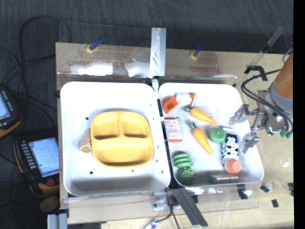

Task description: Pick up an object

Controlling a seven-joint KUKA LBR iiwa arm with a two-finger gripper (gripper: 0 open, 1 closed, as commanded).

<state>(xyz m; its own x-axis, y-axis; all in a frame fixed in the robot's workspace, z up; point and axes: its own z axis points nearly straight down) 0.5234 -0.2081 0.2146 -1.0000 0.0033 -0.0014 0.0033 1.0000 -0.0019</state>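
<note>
Gripper: fingers spread open over the right bin's right rim, holding nothing.
Cow-print carton: lies just left of the lower fingertip, untouched.
Carrots: further left.

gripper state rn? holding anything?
Gripper: open, holding nothing, over the right bin's right edge near the black-and-white carton.

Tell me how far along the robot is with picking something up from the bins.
Nothing looks done yet: no item is lifted. The two-finger gripper sits at the right bin's right edge, fingers spread, nothing between them. Nearest to it lie the black-and-white cow-patterned carton and the round green toy; the two orange toy carrots rest further left. Left to do: close on one item and lift it.
</note>
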